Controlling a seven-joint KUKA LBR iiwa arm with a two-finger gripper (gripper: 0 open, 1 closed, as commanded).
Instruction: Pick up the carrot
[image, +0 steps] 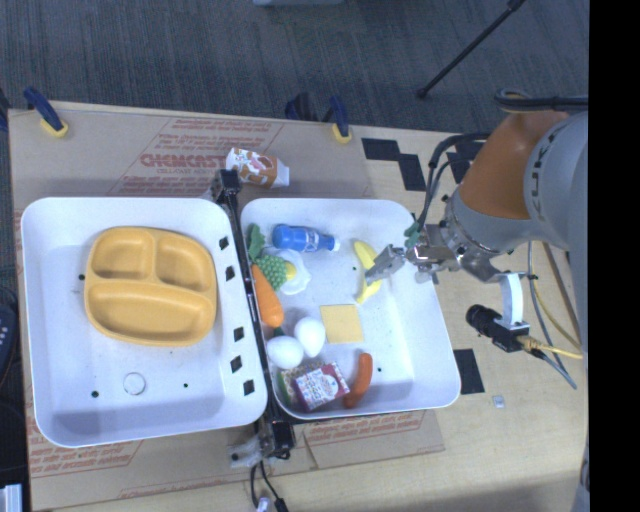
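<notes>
Well apart, carrot (267, 297), gripper (382, 262)

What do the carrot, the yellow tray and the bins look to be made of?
Carrot: probably moulded plastic toy food, with a smooth, even orange surface. Yellow tray: likely matte plastic, with one uniform colour and rounded moulded compartments. Bins: seemingly thin formed white plastic, slightly glossy, with soft rolled rims.

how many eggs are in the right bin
2. One egg lies near the right bin's left wall; the other egg touches it on its upper right, beside the cheese slice. None seem hidden.
</notes>
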